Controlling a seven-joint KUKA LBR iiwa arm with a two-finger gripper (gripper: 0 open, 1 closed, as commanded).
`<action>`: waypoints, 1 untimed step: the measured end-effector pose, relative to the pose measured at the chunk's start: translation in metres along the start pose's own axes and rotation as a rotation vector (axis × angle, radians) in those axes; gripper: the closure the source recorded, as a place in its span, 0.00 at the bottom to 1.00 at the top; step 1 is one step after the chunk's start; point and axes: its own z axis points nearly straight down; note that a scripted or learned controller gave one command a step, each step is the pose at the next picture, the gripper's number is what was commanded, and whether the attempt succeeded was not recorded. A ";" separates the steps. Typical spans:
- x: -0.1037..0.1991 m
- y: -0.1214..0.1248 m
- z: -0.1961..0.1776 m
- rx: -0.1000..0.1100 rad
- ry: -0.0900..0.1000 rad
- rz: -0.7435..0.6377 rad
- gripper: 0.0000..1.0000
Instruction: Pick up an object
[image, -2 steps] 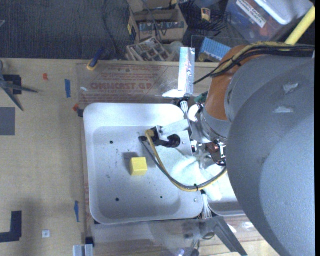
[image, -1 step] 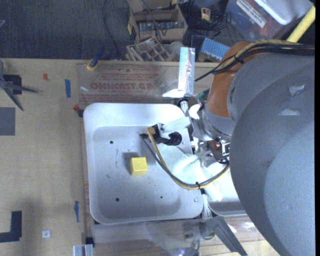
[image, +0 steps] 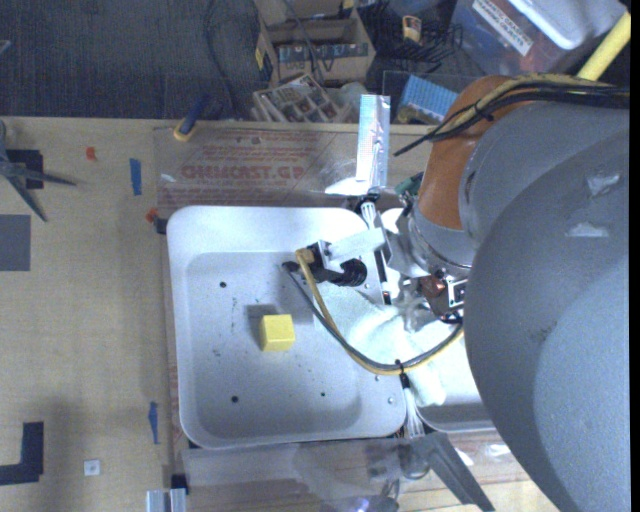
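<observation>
Your arm (image: 540, 300) sat over the right side of the frame, grey and bulky, with its orange band (image: 445, 175) at upper right of centre. The gripper (image: 405, 298) hung over the right edge of the left bin (image: 190, 300), just right of frame centre. You could not tell from this angle whether it was released or clenched; the wrist hardware covered it. Nothing showed in its grasp.

The task's thing, a yellow block (image: 277, 331), lay on the floor of the left bin, a little left of and below frame centre. It was alone, flat on the white floor, clear of all the walls and well apart from the gripper, to its lower left. A few small dark specks (image: 235, 398) dotted the bin floor around it; you couldn't say what they were.

The right bin (image: 455, 412) showed as a white corner at lower right, mostly under the arm.

On the bench (image: 80, 330): a clear plastic sheet with reddish lettering (image: 250, 168) lay above the left bin, touching its top rim. A black tool (image: 25, 178) lay at upper left, a dark grey square (image: 12, 243) below it at the left edge, and a black L-shaped piece (image: 28, 452) at lower left. A blue strip (image: 136, 177) lay left of the sheet.
</observation>
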 end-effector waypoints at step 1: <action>0.000 0.001 -0.009 0.000 -0.001 0.002 1.00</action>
